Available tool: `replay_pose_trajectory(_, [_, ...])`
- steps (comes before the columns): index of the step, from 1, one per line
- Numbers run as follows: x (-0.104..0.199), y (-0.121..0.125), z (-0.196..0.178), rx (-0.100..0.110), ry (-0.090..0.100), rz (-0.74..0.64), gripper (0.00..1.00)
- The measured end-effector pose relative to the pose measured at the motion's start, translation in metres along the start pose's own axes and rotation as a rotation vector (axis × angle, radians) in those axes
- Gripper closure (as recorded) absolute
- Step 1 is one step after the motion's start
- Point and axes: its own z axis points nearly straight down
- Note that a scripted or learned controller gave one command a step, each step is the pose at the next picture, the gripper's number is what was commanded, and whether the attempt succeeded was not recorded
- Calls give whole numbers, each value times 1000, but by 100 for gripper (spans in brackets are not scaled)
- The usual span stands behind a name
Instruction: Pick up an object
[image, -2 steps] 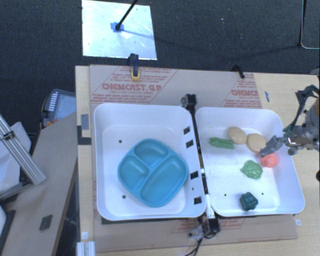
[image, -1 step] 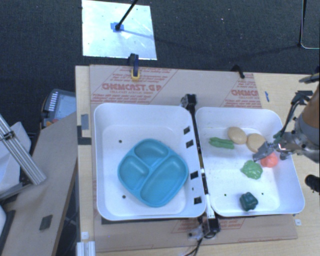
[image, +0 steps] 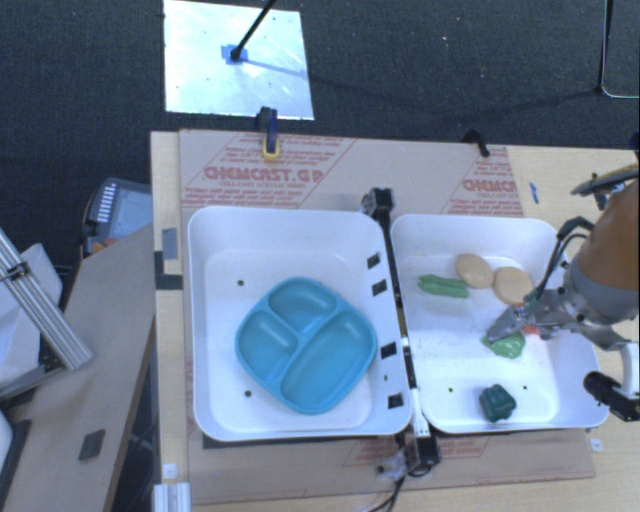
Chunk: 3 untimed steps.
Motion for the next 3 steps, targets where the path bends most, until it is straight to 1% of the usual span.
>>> replay_pose_trajectory(1, [0,0,51,-2,0,0,0])
replay_pose_trajectory(2, [0,2,38,-6,-2,0,100])
replay_pose_trajectory(3, [1,-4,-7,-6,-2,-1,100])
